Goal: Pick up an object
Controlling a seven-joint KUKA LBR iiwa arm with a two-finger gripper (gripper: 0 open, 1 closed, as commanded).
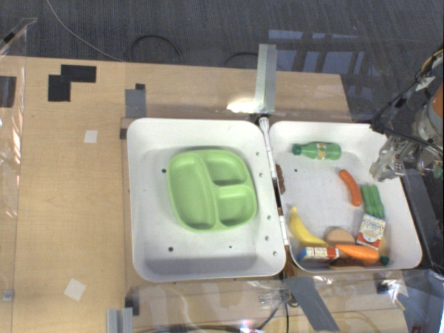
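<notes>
The right bin (312, 186) holds several toy foods: a green bottle (316, 150) at the back, an orange-red sausage (351, 186), a green vegetable (373, 200), a small carton (372, 231), a banana (305, 229), a brown roll (339, 236) and a carrot (357, 252). My gripper (390, 165) hangs over the bin's right rim, level with the sausage and to its right. It is above the green vegetable in the picture, and nothing shows in its grasp.
The left bin (149, 255) holds a light green divided plate (211, 189). A metal divider (272, 179) runs between the bins. The arm's wrist and cables (423, 116) fill the right edge. Bare bin floor lies around the bottle and left of the sausage.
</notes>
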